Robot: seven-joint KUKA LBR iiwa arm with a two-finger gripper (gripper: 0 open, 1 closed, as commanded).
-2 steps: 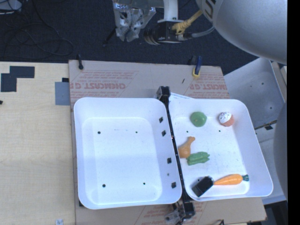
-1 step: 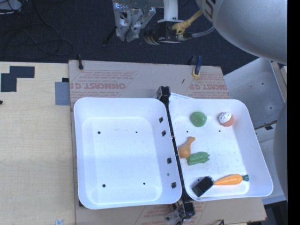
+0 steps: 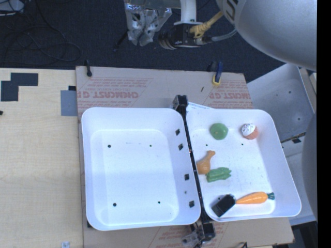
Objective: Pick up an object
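The right bin (image 3: 279,154) holds several small toys. A green round one (image 3: 219,131) and a white-and-orange ball (image 3: 249,131) lie near its far side. An orange drumstick shape (image 3: 205,162) and a green pepper-like piece (image 3: 219,174) sit close to the divider. Near the front lie a carrot (image 3: 252,198) and a black block (image 3: 223,205), almost touching. My gripper (image 3: 147,25) hangs high beyond the bins' far edge, well away from every toy, with nothing seen in it.
The left bin (image 3: 129,174) sits beside the right one, joined at a black divider (image 3: 187,154). Both rest on a cardboard sheet (image 3: 129,89). The large grey arm body (image 3: 274,19) fills the upper right. Cables lie on the dark floor behind.
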